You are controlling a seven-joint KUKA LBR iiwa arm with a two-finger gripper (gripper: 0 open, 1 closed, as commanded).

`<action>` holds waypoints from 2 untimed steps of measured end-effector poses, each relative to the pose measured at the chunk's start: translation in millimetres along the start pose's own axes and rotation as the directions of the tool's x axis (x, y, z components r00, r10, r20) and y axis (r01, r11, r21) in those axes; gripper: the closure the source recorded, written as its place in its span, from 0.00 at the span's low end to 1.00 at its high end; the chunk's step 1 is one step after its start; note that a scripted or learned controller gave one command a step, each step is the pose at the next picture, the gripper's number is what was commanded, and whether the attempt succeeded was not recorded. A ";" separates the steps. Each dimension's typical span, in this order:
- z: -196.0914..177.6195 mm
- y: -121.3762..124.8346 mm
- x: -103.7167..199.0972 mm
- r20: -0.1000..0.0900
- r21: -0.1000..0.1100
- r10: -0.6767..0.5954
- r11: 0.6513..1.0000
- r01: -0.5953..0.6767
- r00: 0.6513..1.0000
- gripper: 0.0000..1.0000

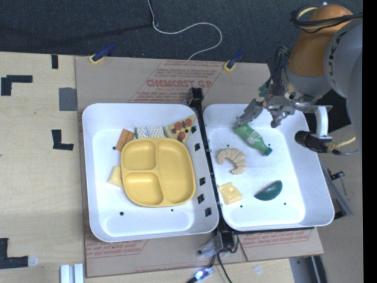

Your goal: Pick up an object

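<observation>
My gripper [261, 118] hangs over the far part of the right bin [306, 175], open, its two fingers spread wide with nothing between them. Just in front of it and slightly lower in the view lies a green bottle [253, 138] on its side, its far end close to the left finger. A tan croissant [231, 159] sits near the middle of that bin. A yellow cheese block [230, 192] lies near the bin's front left. A dark green leaf-shaped piece [269, 190] rests to the right of the block.
The left bin [97, 158] holds a yellow divided plate [158, 171]. Behind it are a pizza slice [181, 128] and an orange piece [125, 138], and a yellow wedge [115, 175] lies at its left. The arm [318, 46] looms over the right bin's far right corner.
</observation>
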State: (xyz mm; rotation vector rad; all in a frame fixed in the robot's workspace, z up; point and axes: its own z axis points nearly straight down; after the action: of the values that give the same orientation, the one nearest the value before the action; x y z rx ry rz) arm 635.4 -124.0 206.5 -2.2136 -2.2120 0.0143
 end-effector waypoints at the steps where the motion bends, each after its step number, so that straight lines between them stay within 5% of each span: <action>1: -7.9 2.8 0.1 0.002 -0.013 -0.003 1.000 0.003 1.000 0.00; 2: 57.0 0.2 -1.2 0.003 -0.007 -0.002 1.000 0.002 1.000 0.00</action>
State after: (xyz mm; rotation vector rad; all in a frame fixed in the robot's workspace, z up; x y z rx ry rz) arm 634.7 -125.1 149.5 -2.2163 -2.2193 0.0089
